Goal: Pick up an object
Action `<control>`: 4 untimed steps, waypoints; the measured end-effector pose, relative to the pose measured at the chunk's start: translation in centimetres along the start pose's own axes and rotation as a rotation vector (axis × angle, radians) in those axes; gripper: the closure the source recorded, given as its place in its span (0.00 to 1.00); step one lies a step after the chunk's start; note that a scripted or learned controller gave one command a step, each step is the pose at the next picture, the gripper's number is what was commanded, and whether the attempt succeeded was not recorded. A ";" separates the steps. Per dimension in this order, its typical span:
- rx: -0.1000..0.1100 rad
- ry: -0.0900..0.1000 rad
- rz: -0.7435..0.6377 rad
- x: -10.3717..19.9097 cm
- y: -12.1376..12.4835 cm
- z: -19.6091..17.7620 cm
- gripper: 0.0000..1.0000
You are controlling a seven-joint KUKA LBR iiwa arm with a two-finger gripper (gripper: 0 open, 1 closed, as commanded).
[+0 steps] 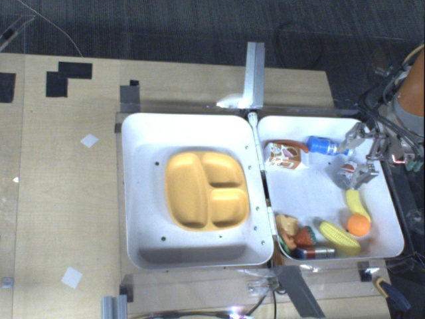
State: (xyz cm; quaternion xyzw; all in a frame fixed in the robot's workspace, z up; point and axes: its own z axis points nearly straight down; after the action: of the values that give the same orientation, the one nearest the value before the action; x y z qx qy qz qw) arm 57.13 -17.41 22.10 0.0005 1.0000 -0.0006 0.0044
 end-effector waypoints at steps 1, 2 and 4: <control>-0.001 0.006 -0.003 6.5 -1.1 6.6 0.00; 0.002 -0.009 0.332 7.1 -3.1 13.0 0.00; 0.003 -0.007 0.134 3.0 1.3 13.0 0.00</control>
State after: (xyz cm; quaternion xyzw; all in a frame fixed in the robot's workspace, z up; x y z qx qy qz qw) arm 54.28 -16.16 9.04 0.0673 0.9977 -0.0018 0.0079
